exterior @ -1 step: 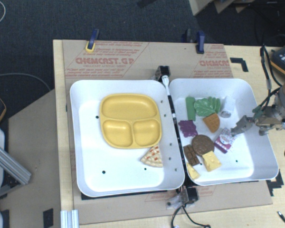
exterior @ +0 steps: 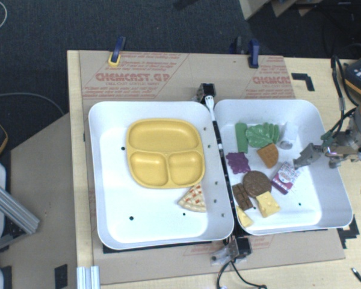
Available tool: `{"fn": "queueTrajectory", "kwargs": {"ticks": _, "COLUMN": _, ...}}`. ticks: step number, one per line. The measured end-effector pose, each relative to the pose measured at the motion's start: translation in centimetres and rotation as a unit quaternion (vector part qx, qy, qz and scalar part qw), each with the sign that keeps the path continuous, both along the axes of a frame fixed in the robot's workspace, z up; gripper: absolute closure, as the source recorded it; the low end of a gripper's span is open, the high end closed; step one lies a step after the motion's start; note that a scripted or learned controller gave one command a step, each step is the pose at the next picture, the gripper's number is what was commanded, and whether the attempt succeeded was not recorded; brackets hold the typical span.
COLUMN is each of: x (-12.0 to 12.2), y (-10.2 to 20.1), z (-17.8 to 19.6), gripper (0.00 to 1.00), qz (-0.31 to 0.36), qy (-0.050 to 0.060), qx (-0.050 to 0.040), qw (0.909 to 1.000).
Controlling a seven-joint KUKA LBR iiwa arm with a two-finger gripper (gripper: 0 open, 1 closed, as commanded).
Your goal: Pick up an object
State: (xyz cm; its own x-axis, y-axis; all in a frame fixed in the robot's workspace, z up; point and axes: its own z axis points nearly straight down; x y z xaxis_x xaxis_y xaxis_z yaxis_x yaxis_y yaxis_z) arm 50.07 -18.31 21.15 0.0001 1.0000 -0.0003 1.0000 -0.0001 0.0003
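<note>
Purple wrapper (exterior: 284, 178) lies just below-left of the pincer (exterior: 303, 158) (grip state unclear)

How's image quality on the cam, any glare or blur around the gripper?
Camera view: even overhead light, soft shadows; mild glare washes out the right bin wall; the gripper is blurry, fingers unreadable; the yellow tray and pizza slice in the left bin are reasonably sharp.

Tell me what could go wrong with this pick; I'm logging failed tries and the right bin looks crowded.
1. The gripper sits beside the small purple-and-white packet; a slightly off approach could nudge it away rather than grasp it.
2. The round brown cookie, yellow cheese block and chocolate bar lie packed together, so a grab there may catch two or none.
3. Items lie near the right bin wall, leaving little finger room.
</note>
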Motion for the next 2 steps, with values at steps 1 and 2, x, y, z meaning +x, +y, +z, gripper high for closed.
{"fn": "queueTrajectory", "kwargs": {"ticks": 1, "x": -0.7, "y": 0.7, "z": -4.7, "gripper": 0.0, "qz": 0.0, "qy": 0.003, "qx": 0.0016, "qw": 1.0}}
{"fn": "queueTrajectory", "kwargs": {"ticks": 2, "x": -1.2, "y": 1.0, "z": -9.1, "gripper": 0.0, "qz": 0.0, "qy": 0.003, "qx": 0.0017, "qw": 1.0}}
